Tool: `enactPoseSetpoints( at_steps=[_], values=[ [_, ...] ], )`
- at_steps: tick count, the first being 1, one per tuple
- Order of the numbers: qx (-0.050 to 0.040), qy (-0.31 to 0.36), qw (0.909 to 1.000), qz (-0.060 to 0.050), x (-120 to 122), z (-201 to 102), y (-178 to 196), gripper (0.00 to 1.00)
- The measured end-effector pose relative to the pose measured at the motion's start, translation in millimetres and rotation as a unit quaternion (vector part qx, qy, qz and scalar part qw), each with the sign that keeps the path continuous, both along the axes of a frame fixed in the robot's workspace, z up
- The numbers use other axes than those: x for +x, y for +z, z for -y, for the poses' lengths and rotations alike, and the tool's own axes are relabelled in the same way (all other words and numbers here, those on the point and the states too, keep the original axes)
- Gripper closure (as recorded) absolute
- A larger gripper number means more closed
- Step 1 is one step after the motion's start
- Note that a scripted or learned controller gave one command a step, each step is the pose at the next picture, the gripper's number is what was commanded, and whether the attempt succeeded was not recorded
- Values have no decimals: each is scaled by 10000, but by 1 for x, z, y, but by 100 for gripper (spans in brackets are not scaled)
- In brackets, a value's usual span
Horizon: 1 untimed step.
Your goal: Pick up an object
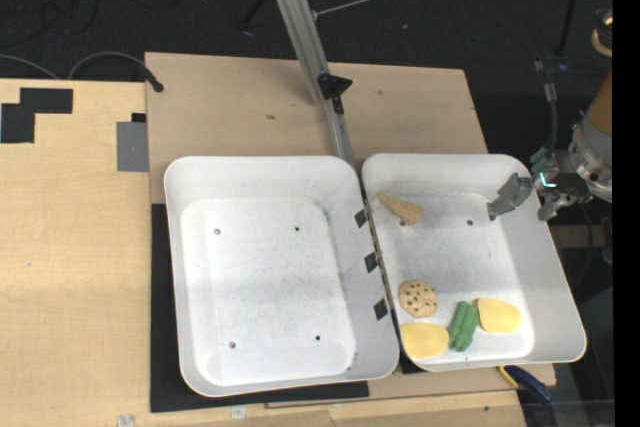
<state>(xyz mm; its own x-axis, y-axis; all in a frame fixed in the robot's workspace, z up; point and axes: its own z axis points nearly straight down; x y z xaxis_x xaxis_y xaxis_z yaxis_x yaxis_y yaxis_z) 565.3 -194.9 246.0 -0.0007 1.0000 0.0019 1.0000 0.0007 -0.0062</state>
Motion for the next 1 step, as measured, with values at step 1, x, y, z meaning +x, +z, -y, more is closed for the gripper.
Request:
enactPoseSetpoints(
  at_steps=[1],
  values=[
    [-4, 2, 10000, 19, 1, 0, 2, 0]
  ],
)
